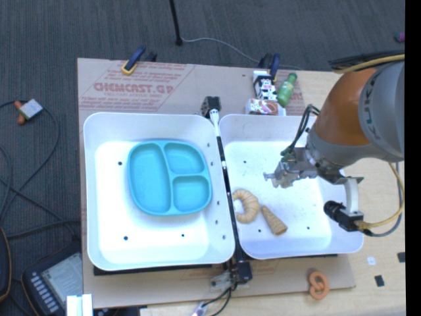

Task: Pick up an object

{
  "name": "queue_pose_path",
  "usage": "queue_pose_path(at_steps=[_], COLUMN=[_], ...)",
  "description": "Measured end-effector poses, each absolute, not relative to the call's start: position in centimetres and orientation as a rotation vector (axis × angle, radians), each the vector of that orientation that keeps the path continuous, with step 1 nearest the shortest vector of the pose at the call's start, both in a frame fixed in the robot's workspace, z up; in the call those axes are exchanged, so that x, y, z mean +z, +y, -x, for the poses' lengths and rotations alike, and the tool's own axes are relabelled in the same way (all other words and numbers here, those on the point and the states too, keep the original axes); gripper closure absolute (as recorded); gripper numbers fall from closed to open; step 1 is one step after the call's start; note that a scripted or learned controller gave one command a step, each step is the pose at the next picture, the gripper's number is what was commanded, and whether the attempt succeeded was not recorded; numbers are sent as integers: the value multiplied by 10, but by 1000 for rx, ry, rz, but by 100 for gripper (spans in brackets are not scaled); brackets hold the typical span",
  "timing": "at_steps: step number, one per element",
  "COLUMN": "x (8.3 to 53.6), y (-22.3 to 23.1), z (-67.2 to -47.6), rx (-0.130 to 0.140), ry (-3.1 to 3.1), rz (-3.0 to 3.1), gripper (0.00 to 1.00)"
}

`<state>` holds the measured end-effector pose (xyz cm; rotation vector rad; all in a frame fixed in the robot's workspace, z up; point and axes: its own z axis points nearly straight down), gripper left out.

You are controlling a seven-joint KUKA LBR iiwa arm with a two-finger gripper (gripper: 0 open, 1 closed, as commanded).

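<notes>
Dark grey carpet point(52, 25) is covering the floor, black cables point(20, 176) are snaking across it, and a brown cardboard sheet point(145, 87) is lying under everything.

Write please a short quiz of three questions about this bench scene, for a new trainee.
1. True or false: the blue tray lies in the left bin.
2. Which bin is the pincer above? A) left B) right
3. Which object lies beside the ring-shaped pastry?

Key: 1 true. 2 B, the right bin. 3 the cone.
</notes>
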<state>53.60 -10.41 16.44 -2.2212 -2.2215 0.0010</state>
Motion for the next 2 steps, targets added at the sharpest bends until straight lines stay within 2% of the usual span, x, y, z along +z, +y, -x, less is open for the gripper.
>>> queue_pose_path(at_steps=[1,2], x=[184,120], y=[-65,-119], z=[-483,-566], rx=[2,5], ry=[-2221,-2220], rz=[2220,2221], gripper=[100,100])
